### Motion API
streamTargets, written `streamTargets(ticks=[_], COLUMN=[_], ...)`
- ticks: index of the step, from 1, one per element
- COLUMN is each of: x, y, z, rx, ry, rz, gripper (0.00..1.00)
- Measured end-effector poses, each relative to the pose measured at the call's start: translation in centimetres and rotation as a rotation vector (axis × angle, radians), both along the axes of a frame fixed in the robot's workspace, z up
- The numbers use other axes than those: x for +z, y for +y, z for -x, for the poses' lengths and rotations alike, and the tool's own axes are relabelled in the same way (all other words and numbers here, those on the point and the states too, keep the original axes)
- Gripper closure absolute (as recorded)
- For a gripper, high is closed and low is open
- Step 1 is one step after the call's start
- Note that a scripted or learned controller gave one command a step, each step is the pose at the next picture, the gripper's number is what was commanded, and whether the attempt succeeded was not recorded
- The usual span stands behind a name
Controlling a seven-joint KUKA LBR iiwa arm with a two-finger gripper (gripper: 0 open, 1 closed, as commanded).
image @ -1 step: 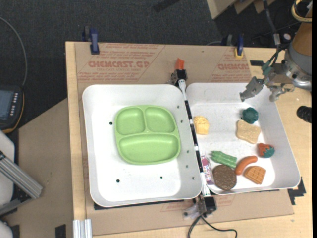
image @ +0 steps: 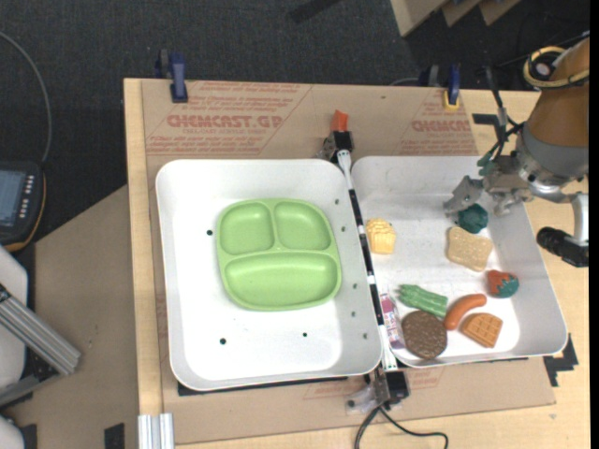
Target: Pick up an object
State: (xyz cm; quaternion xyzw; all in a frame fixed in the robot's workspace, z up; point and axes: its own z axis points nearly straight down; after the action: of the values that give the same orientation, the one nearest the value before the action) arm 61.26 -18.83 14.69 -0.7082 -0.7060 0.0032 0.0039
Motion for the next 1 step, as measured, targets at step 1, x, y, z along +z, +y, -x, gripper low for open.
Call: streamTargets(ticks=[1], x=[-6.57], y=[0.98], z=[1.05], rx=[0.004], ry=[-0.007], rz=[0.0], gripper=[0.0])
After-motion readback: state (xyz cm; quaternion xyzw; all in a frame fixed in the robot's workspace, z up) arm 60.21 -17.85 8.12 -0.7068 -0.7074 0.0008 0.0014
